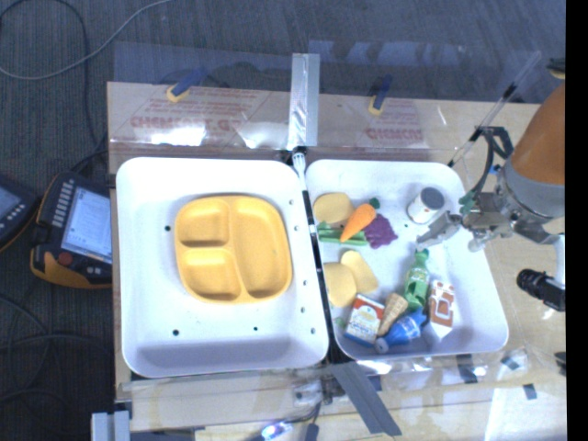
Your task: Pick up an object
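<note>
You see the gripper (pixel 452 231) above the right bin (pixel 478 288), finger state unreadable, green bottle (pixel 419 280) just below-left, long axis near vertical, cap up.

You see two smooth, glossy white plastic bins (pixel 138 338); at centre left of the frame the yellow tray (pixel 231 247) looks like matt plastic. The bench (pixel 524 338) at lower right reads as pale wood, the floor (pixel 92 26) along the top as rough grey carpet.
</note>
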`<state>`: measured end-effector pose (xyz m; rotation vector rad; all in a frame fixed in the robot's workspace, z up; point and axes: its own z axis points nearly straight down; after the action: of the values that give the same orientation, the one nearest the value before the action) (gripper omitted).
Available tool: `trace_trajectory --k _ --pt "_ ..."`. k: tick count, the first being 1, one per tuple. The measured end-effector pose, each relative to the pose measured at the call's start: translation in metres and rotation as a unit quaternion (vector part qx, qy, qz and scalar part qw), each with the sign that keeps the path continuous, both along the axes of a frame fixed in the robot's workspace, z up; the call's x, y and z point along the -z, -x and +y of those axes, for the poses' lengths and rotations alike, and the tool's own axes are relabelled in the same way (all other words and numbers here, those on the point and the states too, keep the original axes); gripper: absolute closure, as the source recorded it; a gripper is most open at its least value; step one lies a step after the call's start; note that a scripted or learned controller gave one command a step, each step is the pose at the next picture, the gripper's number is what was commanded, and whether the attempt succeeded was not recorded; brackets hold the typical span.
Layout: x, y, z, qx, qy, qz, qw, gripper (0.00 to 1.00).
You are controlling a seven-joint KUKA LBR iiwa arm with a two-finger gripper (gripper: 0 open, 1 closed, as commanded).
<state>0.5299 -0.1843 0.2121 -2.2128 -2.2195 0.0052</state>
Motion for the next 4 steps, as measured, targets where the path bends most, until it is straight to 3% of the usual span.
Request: trace_trajectory --k 1,2,3,4 --pt "0.123 0.022 0.0 0.058 0.0026 -0.008 0.9983 0.0" --pt "0.121 0.04 -0.007 -0.112 0.0057 -0.013 0.9936 0.0" --pt "0.114 0.039 -0.004 -0.112 0.0028 -0.012 0.9937 1.0" --pt "0.022 0.012 0.013 -0.046 0.0012 0.0 0.9989 1.0"
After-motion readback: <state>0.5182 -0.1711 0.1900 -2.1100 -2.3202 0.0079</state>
